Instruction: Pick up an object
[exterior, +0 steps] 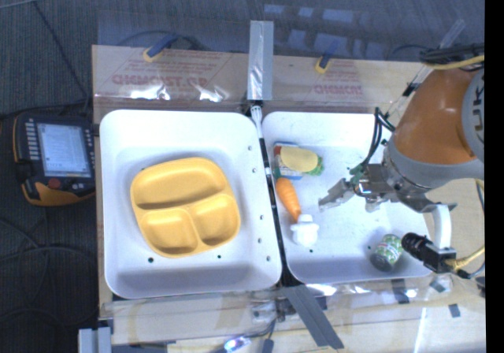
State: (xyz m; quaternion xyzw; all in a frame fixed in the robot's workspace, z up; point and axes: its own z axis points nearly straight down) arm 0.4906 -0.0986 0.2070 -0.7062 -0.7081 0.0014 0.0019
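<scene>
You see the gripper (335, 194) hanging over the middle of the right bin (346, 127), reaching in from that bin's right edge. Its fingers point toward the divider between the two bins. They appear slightly parted, and nothing sits between them; treat the gripper as empty. Whether the fingertips touch the bin floor cannot be read from this slanted view.

Note the candidate objects, all in the right bin. The carrot (288, 197) lies near the gripper, along the bin's left wall. Just beside the carrot's lower end stands a small white bottle (304, 231), also close to the left wall. A yellow-and-green food item (299, 160) sits in the bin's upper left corner, just above the carrot. A small round green can (387, 252) rests near the bin's lower right corner, under the wrist and close to a black fitting on the arm.

The left bin (110, 209) carries a yellow divided tray (185, 206) at its centre, well apart from the gripper.

Judge the task as not yet done: no object is lifted, and every object rests on a bin floor. What remains is the whole grasp: closing on one object and raising it. The carrot and the white bottle are the nearest choices.
</scene>
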